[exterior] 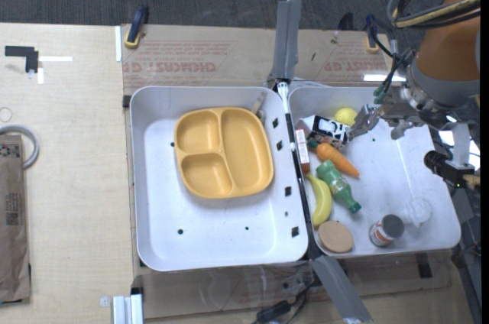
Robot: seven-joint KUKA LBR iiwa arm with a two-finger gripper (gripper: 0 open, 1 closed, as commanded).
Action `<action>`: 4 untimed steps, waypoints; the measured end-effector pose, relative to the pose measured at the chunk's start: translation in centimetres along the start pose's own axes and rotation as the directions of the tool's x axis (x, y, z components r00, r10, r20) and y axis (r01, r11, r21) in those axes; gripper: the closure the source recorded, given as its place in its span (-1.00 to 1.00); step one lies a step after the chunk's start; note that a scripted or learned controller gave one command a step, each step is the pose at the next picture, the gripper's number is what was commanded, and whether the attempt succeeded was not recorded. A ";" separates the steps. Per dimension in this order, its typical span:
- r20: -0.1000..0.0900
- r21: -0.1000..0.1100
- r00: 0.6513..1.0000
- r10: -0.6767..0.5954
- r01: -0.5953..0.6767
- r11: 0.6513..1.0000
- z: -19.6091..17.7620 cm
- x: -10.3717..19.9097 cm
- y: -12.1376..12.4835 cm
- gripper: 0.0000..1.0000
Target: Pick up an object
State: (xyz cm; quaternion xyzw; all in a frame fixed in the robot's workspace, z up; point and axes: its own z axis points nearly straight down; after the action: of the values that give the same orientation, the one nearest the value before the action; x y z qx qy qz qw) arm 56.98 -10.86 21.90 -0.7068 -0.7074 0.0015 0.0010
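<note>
My fingers [367, 121] hang over the far part of the right bin [428, 185], near a yellow lemon-like ball [346, 115] and a black-and-white carton [331, 128]; I cannot tell whether they are spread or closed, and nothing shows between them. Along the bin's left wall lie an orange carrot [337, 158], a green bottle [338, 187] with a paler cap end, a yellow banana [322, 200], a tan round disc [335, 238] and a small can [386, 230]. The left bin [153, 223] carries a yellow three-part plate [224, 151].
</note>
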 end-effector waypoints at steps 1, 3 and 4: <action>0.001 -0.018 1.000 -0.028 0.028 0.999 10.8 -0.2 2.7 -1.00; 0.001 -0.002 0.979 0.205 -0.205 0.979 0.1 4.8 8.9 1.00; 0.002 0.001 0.951 0.309 -0.309 0.951 2.9 7.4 8.9 1.00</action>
State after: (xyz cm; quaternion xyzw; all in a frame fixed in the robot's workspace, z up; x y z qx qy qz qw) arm 65.84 -3.45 19.00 -0.8088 -0.5881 0.0027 0.0005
